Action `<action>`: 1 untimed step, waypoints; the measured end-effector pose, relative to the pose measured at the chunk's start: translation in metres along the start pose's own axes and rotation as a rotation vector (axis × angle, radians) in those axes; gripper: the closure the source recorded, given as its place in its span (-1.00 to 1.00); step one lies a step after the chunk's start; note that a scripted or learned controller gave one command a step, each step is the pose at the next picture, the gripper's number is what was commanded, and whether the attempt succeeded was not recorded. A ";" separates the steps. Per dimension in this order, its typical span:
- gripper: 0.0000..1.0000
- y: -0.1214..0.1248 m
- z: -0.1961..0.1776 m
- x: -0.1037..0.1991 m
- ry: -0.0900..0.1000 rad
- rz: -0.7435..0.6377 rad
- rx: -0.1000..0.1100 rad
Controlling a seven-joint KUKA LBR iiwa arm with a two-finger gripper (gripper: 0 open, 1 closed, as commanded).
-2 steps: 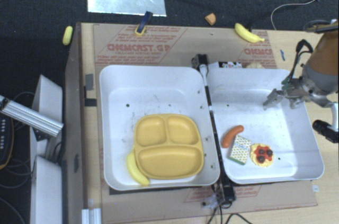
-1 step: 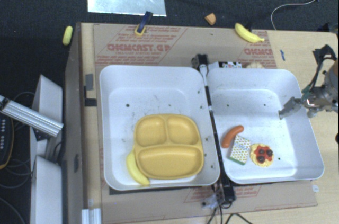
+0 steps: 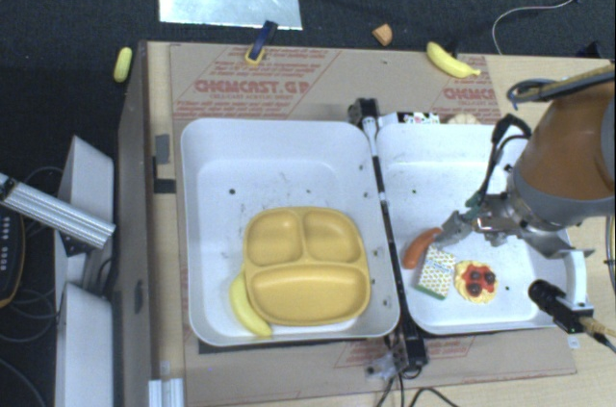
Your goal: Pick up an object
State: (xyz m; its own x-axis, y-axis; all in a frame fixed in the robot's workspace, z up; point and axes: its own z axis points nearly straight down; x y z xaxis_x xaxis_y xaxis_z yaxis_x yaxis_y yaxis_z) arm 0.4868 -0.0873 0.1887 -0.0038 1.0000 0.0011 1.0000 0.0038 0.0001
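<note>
Currently gripper (image 3: 462,224) positioned lower right of frame, over right bin (image 3: 423,174), beside sausage (image 3: 421,247); finger state possibly hidden, cannot be told.

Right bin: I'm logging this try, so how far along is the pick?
Done: the arm is over the right bin, its gripper just above the toys. In hand: nothing visibly between its fingers; the orange sausage, patterned block and pizza piece all lie on the bin floor. Left: grasping and lifting one.
</note>
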 end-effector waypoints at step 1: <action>-1.00 0.044 0.104 -0.002 -0.001 0.001 -0.002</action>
State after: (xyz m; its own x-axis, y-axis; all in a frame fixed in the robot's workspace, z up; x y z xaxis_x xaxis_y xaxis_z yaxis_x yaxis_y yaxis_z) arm 0.5311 -0.0888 0.0843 -0.0023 1.0000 -0.0002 1.0000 0.0023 0.0019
